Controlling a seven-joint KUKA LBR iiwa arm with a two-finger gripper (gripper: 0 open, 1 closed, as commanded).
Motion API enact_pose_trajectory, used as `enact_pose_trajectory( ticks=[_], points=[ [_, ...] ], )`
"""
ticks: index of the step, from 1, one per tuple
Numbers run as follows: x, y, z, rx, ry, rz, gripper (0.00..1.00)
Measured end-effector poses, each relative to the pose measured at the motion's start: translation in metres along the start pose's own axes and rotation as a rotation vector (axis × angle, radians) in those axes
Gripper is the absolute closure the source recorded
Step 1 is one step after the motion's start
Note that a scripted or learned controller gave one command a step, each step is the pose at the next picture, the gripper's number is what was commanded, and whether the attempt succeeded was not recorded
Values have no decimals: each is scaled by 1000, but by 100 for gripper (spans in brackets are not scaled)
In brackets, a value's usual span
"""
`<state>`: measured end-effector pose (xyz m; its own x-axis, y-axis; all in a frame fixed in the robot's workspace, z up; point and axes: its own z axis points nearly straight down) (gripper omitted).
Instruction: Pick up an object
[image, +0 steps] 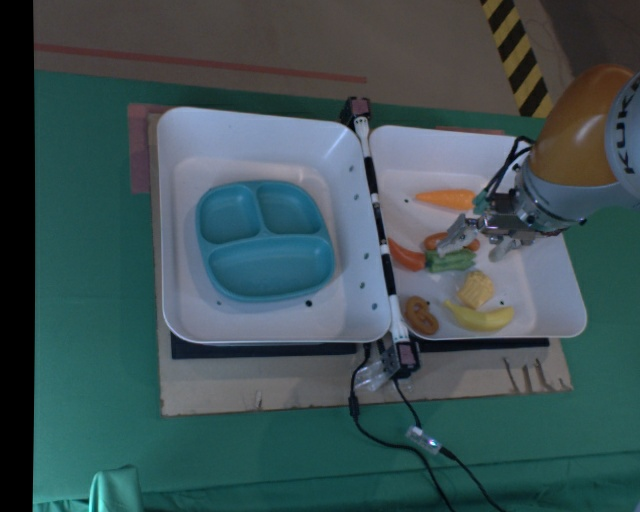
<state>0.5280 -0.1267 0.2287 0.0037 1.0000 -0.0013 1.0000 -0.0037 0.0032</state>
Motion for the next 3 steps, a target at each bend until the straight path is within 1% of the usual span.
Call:
enact_pose_trajectory(
  ticks=[1,2,3],
  points=[
    [-1,1,-12,-7,-2,3,100],
    [-1,1,-12,-6,-2,3,0],
    [-2,2,-24,-12,-4,7,100]
  ],
)
